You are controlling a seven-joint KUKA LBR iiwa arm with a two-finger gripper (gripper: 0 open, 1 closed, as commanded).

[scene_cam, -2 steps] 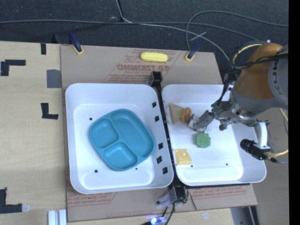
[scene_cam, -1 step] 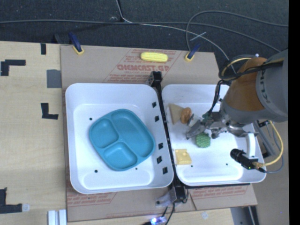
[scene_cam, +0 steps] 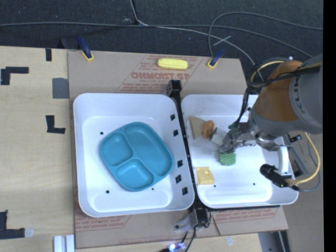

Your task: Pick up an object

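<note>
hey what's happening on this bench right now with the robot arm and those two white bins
A grey and orange robot arm reaches in from the right, and its gripper is low over the right bin, just above a small green object. Whether it has hold of the object cannot be told from here. The same bin holds a brown piece and a yellow piece. The left bin holds a blue divided plate. A yellow item lies on the cardboard behind the bins.

The robot arm (scene_cam: 294, 106) is a thick, rounded grey cylinder with a broad orange band above its wrist. Thin black and yellow cables loop around it. Its two-finger gripper (scene_cam: 231, 143) is small, dark metal.
</note>
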